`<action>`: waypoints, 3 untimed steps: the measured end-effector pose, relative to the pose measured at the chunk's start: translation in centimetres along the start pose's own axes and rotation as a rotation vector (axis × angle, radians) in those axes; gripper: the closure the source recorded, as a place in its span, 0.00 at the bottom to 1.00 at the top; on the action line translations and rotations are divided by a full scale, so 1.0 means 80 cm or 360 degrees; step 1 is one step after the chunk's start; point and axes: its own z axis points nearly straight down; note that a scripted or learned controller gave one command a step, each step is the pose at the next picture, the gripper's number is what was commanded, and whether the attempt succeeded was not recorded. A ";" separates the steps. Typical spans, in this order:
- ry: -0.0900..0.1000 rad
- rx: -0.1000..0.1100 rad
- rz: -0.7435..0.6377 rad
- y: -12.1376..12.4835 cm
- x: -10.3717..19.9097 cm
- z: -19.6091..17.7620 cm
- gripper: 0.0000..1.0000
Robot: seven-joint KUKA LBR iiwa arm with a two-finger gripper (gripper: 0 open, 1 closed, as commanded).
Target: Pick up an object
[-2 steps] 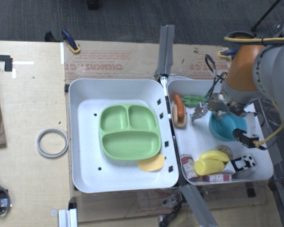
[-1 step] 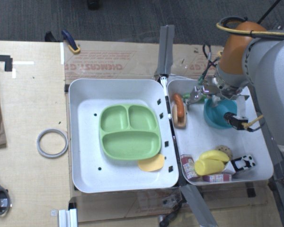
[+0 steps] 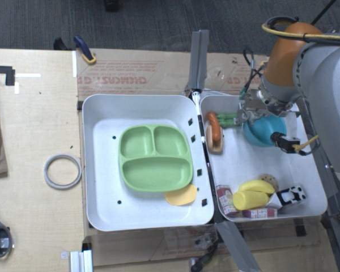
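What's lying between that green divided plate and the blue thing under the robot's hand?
In the camera view, between the green plate and the blue object stand the bins' adjoining walls, then a hot dog toy in the right bin.

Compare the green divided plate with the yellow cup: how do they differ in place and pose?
The green divided plate lies flat in the left bin, open side up; the yellow cup lies on its side in the right bin. The plate is far wider and has only a yellow disc at its edge; the cup is crowded among small items. Both are plain, single-coloured plastic-looking tableware.
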 end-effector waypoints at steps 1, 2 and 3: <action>0.0027 -0.0005 0.0144 0.007 -0.035 0.008 1.00; 0.0007 0.0002 -0.0092 -0.002 0.037 -0.110 1.00; 0.0006 0.0005 -0.0220 -0.031 0.055 -0.150 1.00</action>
